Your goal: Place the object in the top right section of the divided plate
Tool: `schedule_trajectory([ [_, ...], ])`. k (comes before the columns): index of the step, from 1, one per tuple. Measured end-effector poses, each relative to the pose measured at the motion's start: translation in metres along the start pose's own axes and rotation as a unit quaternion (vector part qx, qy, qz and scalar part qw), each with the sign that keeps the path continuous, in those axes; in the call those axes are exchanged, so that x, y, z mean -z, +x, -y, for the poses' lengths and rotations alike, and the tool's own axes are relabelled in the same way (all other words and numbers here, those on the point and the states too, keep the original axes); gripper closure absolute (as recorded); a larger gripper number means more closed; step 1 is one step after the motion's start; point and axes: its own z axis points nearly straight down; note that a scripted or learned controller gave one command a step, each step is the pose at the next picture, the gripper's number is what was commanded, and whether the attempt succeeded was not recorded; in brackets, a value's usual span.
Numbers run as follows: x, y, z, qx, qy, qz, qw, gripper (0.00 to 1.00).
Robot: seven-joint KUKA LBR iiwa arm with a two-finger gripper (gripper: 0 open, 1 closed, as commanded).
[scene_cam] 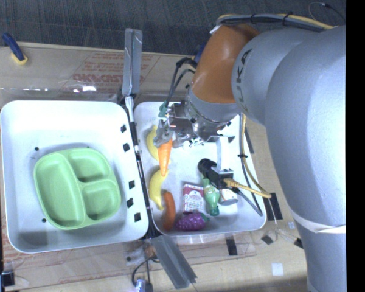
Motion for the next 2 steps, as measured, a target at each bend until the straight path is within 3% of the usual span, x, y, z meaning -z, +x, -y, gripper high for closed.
schedule_trajectory([
  [1,-0.031,0.077,0.025,-0.035,-0.003,0.000,0.9994,1.00],
  [2,-0.107,0.123,0.081,-0.044,-0.005,-0.001,0.9990,1.00],
])
